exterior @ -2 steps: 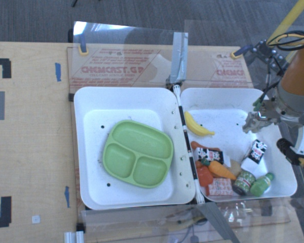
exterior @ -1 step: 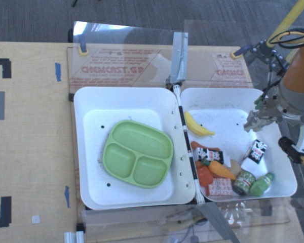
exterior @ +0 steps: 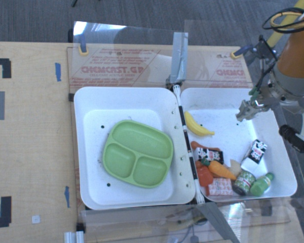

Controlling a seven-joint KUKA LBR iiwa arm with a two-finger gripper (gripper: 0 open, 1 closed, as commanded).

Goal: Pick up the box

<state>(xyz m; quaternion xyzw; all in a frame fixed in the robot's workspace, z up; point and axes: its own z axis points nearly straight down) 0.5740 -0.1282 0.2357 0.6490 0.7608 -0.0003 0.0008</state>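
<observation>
A small white carton box with black cow patches stands near the right wall of the right bin. A flat box with a cow print lies in the bin's middle, beside a carrot. A red-and-white flat packet lies at the front. My gripper hangs over the back right of that bin, above and to the left of the white carton and apart from it. No object shows at its tip.
A banana lies at the right bin's left side. A green jar and a green bottle lie at its front right. A green divided plate sits in the left bin. A clear panel stands behind the bins.
</observation>
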